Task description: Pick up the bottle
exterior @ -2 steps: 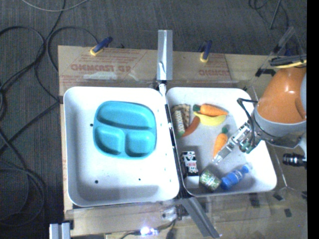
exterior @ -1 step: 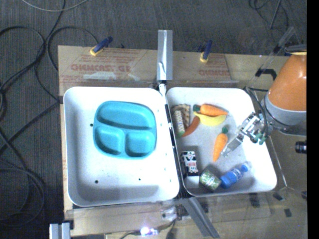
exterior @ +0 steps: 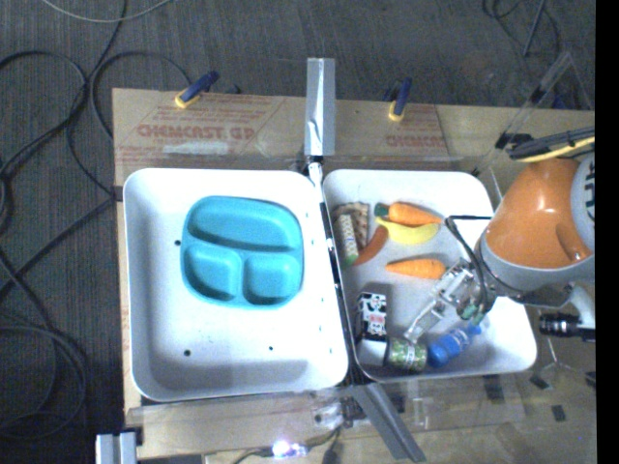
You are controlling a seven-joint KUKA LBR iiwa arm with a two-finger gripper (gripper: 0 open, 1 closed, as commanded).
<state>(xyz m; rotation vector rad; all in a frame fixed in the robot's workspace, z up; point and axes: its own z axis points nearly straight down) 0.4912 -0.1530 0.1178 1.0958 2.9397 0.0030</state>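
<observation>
Hovering gripper (exterior: 418, 332) just above the blue bottle (exterior: 451, 345) in right bin (exterior: 503, 356), grip state indiscernible.

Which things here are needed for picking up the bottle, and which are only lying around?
Needed:
blue bottle, in the right bin
gripper, just above it

Lying around:
two carrots
banana
small can
black-and-white carton
blue divided tray, in the left bin
</observation>
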